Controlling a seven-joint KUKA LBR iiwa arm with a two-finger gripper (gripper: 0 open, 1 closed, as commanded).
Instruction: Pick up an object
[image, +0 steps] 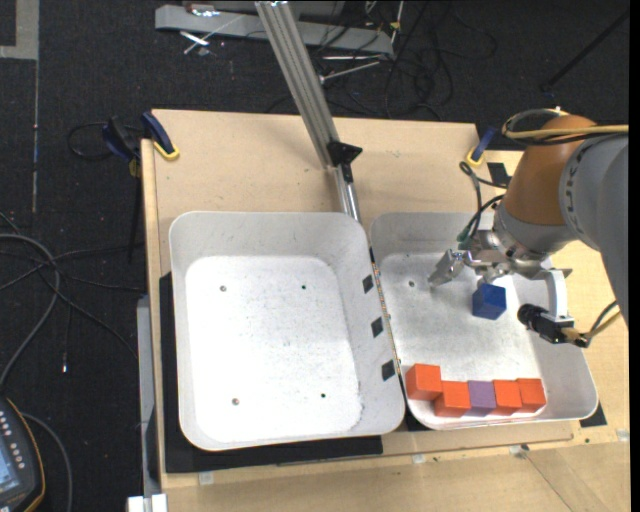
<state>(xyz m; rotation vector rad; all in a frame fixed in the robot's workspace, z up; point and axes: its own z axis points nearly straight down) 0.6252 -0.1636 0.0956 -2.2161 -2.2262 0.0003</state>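
While the arm reaches in over the right bin (570, 385), a blue cube (489, 301) sits just below the end effector (478, 262).

Whether the end effector is wide, narrow or holding the cube cannot be told from this slant; the cube appears close under the metal wrist parts, near the middle of the right bin. Along that bin's near edge lies a row of blocks touching one another: an orange block (424, 379), a second orange block (455, 397), a purple block (482, 395) and more orange blocks (520, 394) toward the near right corner. The left bin (190, 300) lies beside it on the wooden worktop (250, 160).
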